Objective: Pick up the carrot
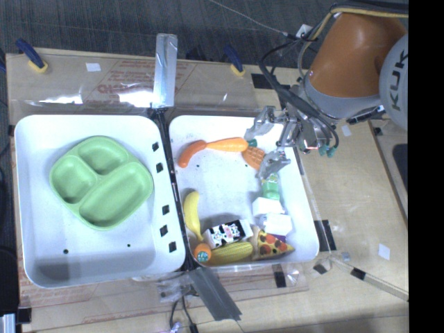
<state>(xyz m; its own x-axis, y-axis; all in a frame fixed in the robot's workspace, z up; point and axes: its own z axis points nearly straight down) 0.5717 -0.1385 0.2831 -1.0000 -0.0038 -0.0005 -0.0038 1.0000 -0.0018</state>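
Here the carrot [227, 144] is seen lying flat near the top wall of the right bin [311, 214]. It is long, smooth and orange, with a small green tip at its right end. Just to its left a curved orange sausage [190, 152] is laid. Just beside the green tip, the pincer [267, 143] is held low over the bin with its metal fingers spread apart, and nothing is pinched between them. A ridged orange piece [254, 157] is found under it. Lower down, a yellow banana [191, 214], a black and white box [227, 234], white blocks [272, 215] and a pizza slice [272, 243] are piled. In the left bin [28, 207], a smooth green plate [102, 181] with three hollows is set.
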